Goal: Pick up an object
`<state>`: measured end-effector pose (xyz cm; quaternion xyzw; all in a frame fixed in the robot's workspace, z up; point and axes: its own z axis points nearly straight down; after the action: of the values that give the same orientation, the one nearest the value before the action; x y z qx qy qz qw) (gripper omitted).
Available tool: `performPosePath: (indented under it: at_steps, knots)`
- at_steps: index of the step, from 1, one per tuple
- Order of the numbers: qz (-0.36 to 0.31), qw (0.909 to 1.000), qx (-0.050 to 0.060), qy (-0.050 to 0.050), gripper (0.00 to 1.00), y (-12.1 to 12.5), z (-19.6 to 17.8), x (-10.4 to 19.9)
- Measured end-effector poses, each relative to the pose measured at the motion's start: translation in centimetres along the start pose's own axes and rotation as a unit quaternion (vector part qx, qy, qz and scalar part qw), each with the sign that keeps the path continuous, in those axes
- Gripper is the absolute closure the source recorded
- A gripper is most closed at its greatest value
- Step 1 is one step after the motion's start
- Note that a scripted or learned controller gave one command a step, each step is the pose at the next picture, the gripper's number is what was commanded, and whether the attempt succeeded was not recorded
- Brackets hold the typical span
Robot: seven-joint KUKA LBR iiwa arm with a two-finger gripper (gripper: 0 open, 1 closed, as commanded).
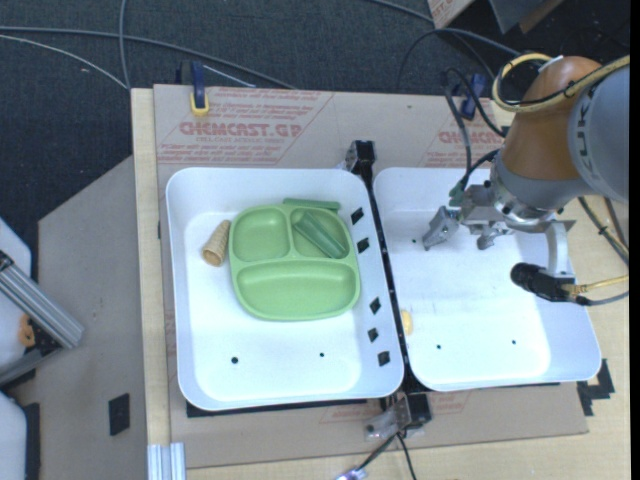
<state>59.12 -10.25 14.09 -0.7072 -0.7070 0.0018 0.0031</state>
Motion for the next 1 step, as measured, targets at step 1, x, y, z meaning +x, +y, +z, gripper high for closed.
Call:
performPosePath:
  at_steps: [1]
  knots:
    - [0.0,1.0,0.0,0.0,0.0,-0.03,5.27,0.07]
